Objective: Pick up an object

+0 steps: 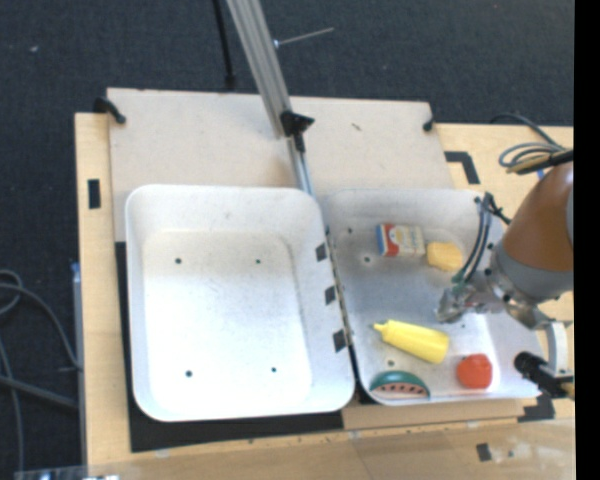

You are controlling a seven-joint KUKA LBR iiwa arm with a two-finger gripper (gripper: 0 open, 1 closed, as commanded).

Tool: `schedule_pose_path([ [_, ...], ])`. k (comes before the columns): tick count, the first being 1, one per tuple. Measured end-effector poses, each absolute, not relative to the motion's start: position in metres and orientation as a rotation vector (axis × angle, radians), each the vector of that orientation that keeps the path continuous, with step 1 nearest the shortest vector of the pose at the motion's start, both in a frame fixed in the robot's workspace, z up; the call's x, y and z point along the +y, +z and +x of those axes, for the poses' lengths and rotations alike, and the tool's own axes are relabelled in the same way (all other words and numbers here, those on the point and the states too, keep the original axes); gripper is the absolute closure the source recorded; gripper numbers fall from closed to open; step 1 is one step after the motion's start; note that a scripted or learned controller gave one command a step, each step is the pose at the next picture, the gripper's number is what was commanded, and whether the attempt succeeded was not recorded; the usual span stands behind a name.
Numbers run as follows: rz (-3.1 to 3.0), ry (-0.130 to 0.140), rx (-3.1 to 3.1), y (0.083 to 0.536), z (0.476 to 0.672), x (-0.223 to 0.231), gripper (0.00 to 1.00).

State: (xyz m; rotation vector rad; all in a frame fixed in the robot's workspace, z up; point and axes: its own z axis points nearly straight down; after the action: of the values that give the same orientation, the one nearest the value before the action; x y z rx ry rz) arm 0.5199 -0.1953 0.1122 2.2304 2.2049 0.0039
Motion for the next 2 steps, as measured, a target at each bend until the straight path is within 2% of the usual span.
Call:
schedule_pose_path([
  [2,2.211,0.006,2.220,0.218,0.529,-0.184,1.00],
])
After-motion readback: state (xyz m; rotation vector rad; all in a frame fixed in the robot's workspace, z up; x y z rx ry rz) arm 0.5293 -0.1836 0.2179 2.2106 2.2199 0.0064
